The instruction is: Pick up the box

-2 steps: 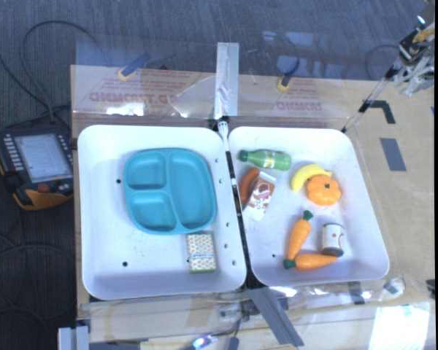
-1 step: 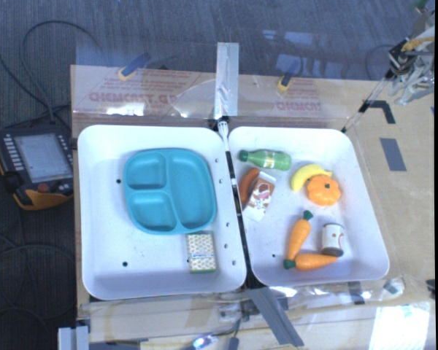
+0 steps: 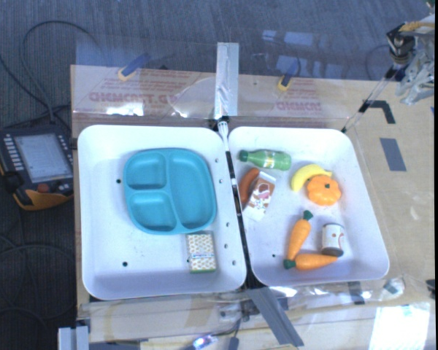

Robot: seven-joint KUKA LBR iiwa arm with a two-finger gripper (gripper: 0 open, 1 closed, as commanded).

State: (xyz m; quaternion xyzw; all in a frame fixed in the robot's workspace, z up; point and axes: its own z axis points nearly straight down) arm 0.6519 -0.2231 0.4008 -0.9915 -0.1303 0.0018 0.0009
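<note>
The box (image 3: pixel 201 252) is lying flat in the left bin (image 3: pixel 102 217), near the front wall and close to the middle wall where the two bins are meeting. It is small, with a pale top, a fine dotted pattern and a green edge. Just behind it, the blue tray (image 3: pixel 169 189) is sitting, almost touching its back edge. White floor is showing to the left of the box, so there is open room on that side.

The right bin (image 3: pixel 365 210) is holding a green bottle (image 3: pixel 266 159), a banana (image 3: pixel 307 174), an orange (image 3: pixel 323 191), two carrots (image 3: pixel 299 237), a small can (image 3: pixel 333 239) and a snack packet (image 3: pixel 260 193).

The arm is peeking in at the far top right corner, well apart from the box. Its gripper (image 3: pixel 416 79) is too small to see well, so I cannot tell how the jaws are standing.
</note>
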